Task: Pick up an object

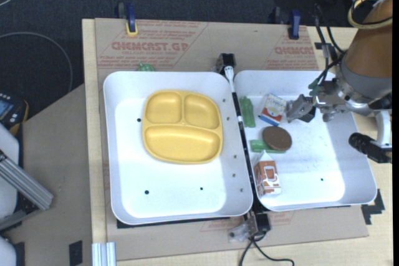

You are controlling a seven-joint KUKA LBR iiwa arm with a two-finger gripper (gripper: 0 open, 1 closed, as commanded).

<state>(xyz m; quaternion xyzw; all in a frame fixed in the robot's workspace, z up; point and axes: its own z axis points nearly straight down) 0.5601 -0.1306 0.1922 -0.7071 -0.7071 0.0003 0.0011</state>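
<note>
Objects, right bin [349, 190]: one brown disc [277, 139], two green pieces [248, 112], one red-white packet [272, 108], one orange carton [268, 177]; all lying loose.
Gripper [300, 109]: beside the packet, nothing visibly held; finger spacing cannot be told.
Pick not yet made.
Left bin [121, 152]: one yellow divided plate [182, 126].

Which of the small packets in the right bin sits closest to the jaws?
The red, white and blue packet at the far end, just left of the gripper. The orange-brown packet lies at the near edge, beyond the brown disc.
</note>
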